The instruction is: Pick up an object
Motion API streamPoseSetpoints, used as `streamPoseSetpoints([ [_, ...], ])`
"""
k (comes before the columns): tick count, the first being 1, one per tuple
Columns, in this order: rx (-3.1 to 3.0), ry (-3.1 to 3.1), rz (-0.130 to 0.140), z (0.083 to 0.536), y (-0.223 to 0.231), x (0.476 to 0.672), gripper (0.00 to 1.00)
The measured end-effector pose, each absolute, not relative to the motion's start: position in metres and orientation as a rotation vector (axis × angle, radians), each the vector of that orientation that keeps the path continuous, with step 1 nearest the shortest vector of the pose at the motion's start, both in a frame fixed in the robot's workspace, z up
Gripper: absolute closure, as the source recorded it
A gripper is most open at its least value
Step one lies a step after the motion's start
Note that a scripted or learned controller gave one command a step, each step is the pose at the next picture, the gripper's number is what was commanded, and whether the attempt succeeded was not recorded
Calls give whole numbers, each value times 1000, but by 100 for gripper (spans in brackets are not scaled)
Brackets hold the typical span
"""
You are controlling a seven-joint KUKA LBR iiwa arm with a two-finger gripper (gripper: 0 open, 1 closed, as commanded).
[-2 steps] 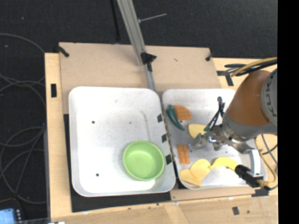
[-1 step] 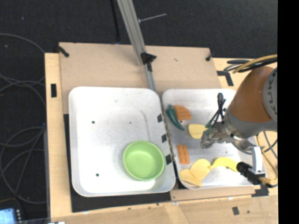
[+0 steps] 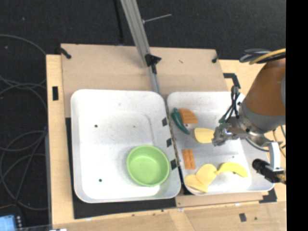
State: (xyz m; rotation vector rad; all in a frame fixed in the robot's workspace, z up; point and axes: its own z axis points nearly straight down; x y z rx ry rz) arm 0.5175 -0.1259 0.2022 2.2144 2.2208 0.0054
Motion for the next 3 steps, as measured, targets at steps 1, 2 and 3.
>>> streamPoseSetpoints([
  [1,2213,2222,6,250,-126,528,100],
  [2,2214,2224,4,278,-126,529,100],
  [3,2213,2228,2,272,-71,554,100],
])
